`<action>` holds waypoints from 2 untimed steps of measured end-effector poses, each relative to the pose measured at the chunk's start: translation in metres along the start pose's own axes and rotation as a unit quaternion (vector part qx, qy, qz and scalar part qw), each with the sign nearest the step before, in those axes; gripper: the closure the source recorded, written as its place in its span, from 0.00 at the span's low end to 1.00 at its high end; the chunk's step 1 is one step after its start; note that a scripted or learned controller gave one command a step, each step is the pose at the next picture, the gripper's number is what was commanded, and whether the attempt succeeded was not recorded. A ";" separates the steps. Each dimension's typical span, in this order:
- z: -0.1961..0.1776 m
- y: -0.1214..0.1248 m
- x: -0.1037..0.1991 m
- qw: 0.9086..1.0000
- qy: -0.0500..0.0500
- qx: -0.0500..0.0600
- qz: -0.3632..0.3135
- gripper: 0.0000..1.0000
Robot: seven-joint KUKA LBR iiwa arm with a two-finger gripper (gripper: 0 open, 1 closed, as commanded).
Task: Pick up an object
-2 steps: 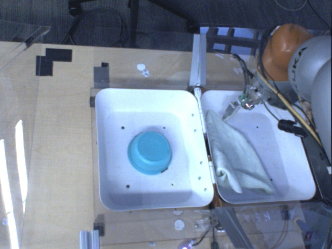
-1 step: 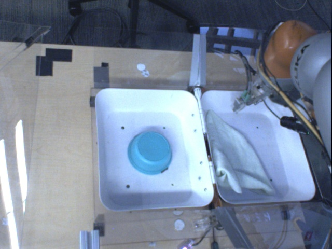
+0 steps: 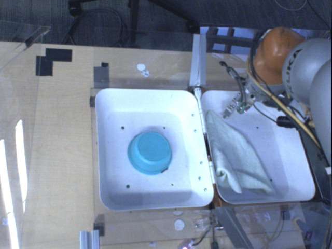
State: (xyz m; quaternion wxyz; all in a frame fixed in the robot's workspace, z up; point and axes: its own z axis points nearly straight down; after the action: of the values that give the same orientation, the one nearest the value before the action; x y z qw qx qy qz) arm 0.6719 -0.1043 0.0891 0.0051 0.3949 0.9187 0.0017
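Arm reaching in from the right, its grey wrist and orange band (image 3: 274, 53) sitting over the far right corner of the right bin (image 3: 290, 191). Gripper (image 3: 236, 107) hanging over that bin's far left part, small and half lost among cables; the state of the fingers cannot be told from this view, and nothing is showing between them.

White cloth (image 3: 239, 157) lying crumpled in the right bin, starting just below and to the left of the gripper and running diagonally toward the bin's near side. Its upper end is lying close to the gripper tip; whether they are touching cannot be told.

Blue bowl (image 3: 150, 152) sitting upside down near the middle of the left bin (image 3: 111, 191), well apart from the gripper, to its left and nearer the camera, across the divide between bins.

Both bins resting side by side on the wooden bench (image 3: 52, 139).
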 end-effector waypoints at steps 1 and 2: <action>-0.040 -0.001 0.029 0.998 0.002 0.002 0.067 1.00; -0.007 0.004 0.011 0.996 0.001 0.001 0.086 1.00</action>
State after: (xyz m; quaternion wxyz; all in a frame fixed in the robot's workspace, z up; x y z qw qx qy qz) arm 0.6667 -0.0935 0.0956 0.0034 0.4725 0.8813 0.0016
